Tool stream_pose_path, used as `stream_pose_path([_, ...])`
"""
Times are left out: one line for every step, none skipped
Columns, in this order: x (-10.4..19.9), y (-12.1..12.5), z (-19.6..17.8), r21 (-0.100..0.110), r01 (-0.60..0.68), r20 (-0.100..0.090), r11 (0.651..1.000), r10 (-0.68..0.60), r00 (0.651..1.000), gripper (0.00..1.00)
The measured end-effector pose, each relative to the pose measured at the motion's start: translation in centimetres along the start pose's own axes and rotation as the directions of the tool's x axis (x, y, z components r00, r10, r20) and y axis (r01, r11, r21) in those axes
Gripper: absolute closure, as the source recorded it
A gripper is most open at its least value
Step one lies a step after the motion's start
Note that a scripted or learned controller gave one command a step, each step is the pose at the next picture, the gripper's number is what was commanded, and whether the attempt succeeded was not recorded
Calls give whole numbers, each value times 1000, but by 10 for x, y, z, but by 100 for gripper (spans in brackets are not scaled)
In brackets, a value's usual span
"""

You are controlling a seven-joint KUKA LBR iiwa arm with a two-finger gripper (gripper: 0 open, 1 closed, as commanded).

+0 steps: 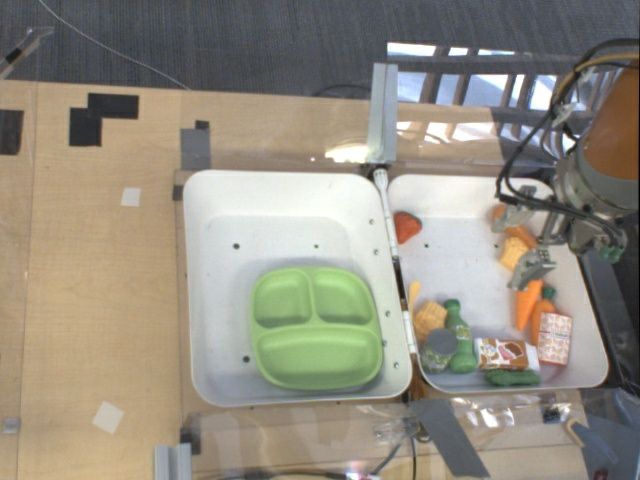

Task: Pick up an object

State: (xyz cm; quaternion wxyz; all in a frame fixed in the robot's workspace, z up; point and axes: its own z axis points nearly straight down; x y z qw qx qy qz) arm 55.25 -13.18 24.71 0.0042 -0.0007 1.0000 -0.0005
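Two white bins sit side by side on the counter [90,298]. The left bin [220,218] holds one thing, a green plate [315,326] with three compartments, lying toward that bin's near right part. The right bin [455,218] holds the loose items. One red piece [407,227] lies near the plate's far right, just across the wall between the bins. One yellow waffle-like piece [431,317] lies just right of the plate, with one small can [438,349] nearer the camera beside it and one green bottle [458,334] touching the can. Farther right from the plate lie one flat snack box [505,352], one green pod [512,376] beside it at the near rim, one carrot [528,303], and one red-and-white carton [555,338]. One orange block [515,250] lies far right of the plate, close under the arm. The end effector [538,266] hangs low over the right bin, just above the carrot's top and beside the orange block; whether it is spread or pressed together cannot be told, and nothing is seen pinched in it.
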Motion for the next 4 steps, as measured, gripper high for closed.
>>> stream_pose_path([27,-26,124,3,319,5,948,-319,948,0])
stream_pose_path([-46,-74,159,3,234,5,972,-234,972,0])
stream_pose_path([-52,-72,143,9,239,21,971,-239,971,100])
stream_pose_path([-60,8,-25,4,204,17,979,-204,979,100])
